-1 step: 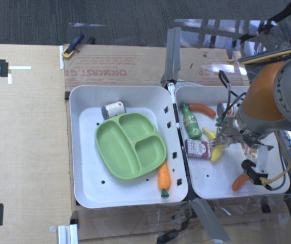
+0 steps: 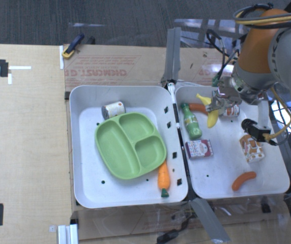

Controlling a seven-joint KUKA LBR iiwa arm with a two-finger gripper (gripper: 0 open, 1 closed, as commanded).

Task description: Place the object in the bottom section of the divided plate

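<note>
A green divided plate (image 2: 116, 147) lies in the left bin (image 2: 87, 187), with nothing in its three sections. My gripper (image 2: 221, 104) hangs low at the back of the right bin (image 2: 214, 183), just over a yellow banana (image 2: 212, 117) and beside a small red and white can (image 2: 231, 111). An orange piece (image 2: 198, 107) lies just left of the banana. I see nothing held in the gripper.
In the left bin a small tin (image 2: 113, 109) lies behind the plate and a carrot (image 2: 164, 177) lies at its front right. The right bin also holds a green bottle (image 2: 191, 121), a red carton (image 2: 199, 149), a patterned box (image 2: 252, 149) and a sausage (image 2: 243, 180).
</note>
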